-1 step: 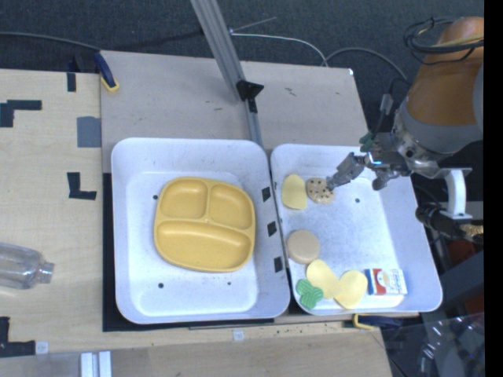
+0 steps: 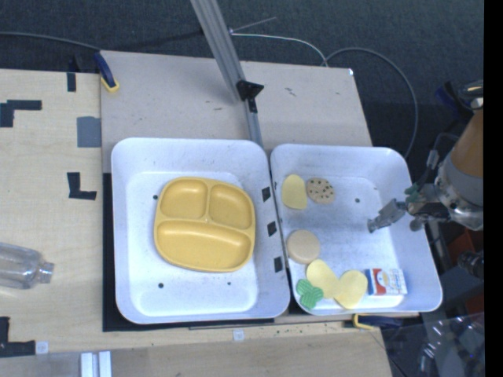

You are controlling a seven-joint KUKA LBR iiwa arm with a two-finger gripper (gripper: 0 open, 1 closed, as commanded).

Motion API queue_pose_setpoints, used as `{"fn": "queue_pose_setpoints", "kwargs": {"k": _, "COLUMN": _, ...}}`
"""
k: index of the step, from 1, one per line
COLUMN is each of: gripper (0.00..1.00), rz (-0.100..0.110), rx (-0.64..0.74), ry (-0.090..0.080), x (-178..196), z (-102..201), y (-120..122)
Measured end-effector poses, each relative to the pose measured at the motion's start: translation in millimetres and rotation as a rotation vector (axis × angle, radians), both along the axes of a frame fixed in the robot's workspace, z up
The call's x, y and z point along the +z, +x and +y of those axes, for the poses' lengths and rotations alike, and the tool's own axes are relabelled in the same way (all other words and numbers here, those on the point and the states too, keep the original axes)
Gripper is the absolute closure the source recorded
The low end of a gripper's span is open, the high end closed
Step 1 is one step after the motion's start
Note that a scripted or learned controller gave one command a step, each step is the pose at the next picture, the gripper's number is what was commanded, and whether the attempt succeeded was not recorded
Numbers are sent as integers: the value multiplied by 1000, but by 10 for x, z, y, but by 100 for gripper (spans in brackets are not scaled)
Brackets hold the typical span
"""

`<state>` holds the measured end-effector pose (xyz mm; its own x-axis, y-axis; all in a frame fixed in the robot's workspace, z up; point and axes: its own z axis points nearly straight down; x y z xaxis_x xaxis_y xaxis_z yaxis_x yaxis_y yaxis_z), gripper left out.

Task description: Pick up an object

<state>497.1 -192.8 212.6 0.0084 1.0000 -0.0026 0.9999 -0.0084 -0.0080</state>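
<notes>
Hanging at the right bin's edge, gripper [image 2: 380,220] spread and holding nothing, round cookie [image 2: 319,188] up-left, near

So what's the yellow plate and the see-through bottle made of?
The yellow plate looks like smooth moulded plastic: one even colour, soft sheen, rounded dividers. The bottle seems clear thin plastic, since the bench shows through it, though glass can't be ruled out.

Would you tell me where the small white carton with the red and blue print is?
The small white carton lies in the right bin's near right corner, beside a pale yellow piece.
</notes>
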Motion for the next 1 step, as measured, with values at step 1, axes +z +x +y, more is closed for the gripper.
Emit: {"fn": "queue_pose_setpoints", "kwargs": {"k": 1, "gripper": 0, "rz": -11, "rx": 12, "ry": 2, "x": 484, "z": 227, "y": 149}}
